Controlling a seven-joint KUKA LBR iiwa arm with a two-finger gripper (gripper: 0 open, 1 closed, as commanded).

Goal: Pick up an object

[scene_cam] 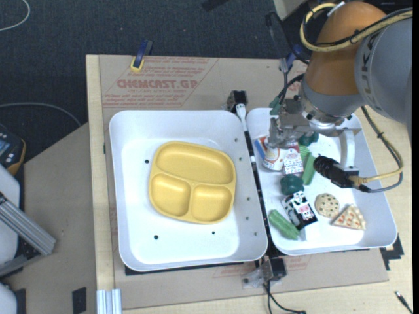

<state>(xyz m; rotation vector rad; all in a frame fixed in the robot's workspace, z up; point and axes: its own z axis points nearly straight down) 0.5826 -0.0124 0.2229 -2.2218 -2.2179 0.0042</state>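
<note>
My gripper (283, 138) hangs over the right bin (376, 231), just above a white carton (273, 154) with red and blue print; I cannot tell its state. Nearby lie green pieces (283, 223), a cookie (326, 205) and a pizza slice (348, 218). The left bin (127, 241) holds a yellow tray (192, 182). The bench's cardboard (157, 78) reads "CHEMCAST GP".

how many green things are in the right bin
3 that I can make out: a long green piece near the bin's front-left edge, a dark green block mid-bin, and a lighter green piece just below the tool. More may be hidden under the arm.
</note>
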